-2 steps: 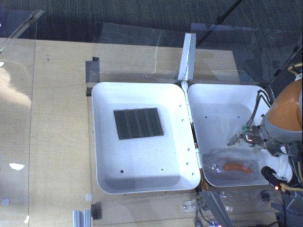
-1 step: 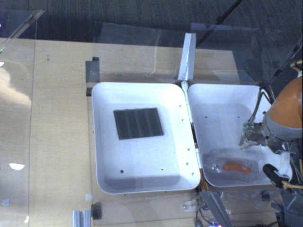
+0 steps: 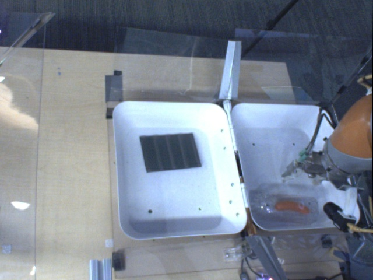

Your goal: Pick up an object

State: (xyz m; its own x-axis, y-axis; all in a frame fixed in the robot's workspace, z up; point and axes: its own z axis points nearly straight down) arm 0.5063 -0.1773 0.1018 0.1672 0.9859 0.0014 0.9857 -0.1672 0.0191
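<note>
Here we look down on a pale wooden bench (image 3: 64,174) carrying two shallow white bins side by side. The left bin (image 3: 131,214) sits in the middle of the frame, and on its floor, toward its upper left, lies a flat dark grey ribbed rectangle (image 3: 170,152), square to the bin walls and well apart from every rim. The right bin (image 3: 262,121) touches it along a shared edge, where a grey metal strip (image 3: 230,77) rises toward the top of the frame.

In the lower part of the right bin we see a small orange elongated object (image 3: 291,206), lying roughly level across the frame (it appears to rest inside or under something clear and glossy, though we cannot tell what). It sits near the bin's lower rim, apart from the walls.

The arm (image 3: 355,139) enters from the right edge, its orange band filling the mid-right of the frame. The gripper (image 3: 300,169) reaches leftward over the right bin, just above the orange object in the frame and not touching it as far as we can see. Its tips are small and blurred, so we cannot tell whether it is released or clenched; nothing is visibly between them.
</note>
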